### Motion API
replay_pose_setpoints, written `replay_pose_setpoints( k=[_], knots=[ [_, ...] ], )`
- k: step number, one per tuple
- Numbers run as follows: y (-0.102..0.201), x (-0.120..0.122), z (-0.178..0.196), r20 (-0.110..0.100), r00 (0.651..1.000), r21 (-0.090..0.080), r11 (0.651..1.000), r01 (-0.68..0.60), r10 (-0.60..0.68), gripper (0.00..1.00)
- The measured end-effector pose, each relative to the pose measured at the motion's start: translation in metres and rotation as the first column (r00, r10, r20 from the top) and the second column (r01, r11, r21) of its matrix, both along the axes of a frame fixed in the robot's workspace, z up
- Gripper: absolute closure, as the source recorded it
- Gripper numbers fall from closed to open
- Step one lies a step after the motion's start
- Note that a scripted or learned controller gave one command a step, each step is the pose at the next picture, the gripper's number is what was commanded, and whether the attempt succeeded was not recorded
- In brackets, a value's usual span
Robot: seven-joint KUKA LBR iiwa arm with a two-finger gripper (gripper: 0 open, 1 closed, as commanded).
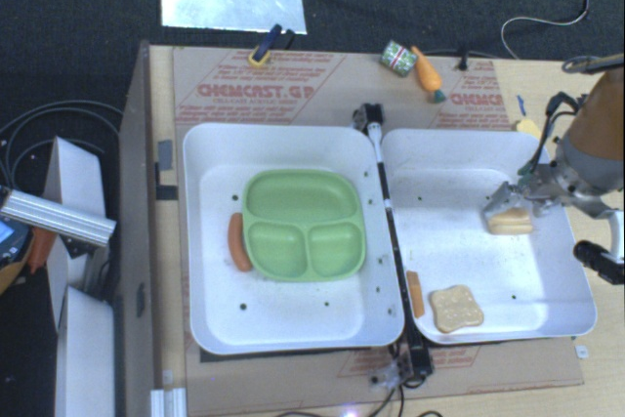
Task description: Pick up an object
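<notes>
Looking down at my bench, I've got the arm (596, 137) coming in from the right with the gripper (510, 203) low in the right bin (459, 161), sitting right on top of a pale yellowish block (511, 224) near the bin's right wall. From this angle I honestly can't tell how the jaws stand or whether they have anything (the block pokes out just below the metal bits, touching or nearly so).

Other stuff in that right bin: a slice of toast (456, 308) at the front, and a small orange stick (416, 293) just left of it, against the divider.

Left bin (210, 210) has the green plate (304, 224) with three compartments, and a hot dog (236, 241) lying along its left edge.

Up on the cardboard behind the bins there's a carrot (428, 73) next to a little can (398, 58).
</notes>
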State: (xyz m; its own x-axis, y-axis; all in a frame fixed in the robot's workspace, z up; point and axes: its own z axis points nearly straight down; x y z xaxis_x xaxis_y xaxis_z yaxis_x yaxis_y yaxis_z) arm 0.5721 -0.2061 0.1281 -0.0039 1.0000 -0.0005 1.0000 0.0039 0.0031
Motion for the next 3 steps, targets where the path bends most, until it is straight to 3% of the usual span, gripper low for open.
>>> replay_pose_setpoints(
  k=[3],
  knots=[
    [0.0, -0.017, -0.003, -0.002, 1.0, 0.0, 1.0, 0.002, -0.002, 0.0]
  ],
)
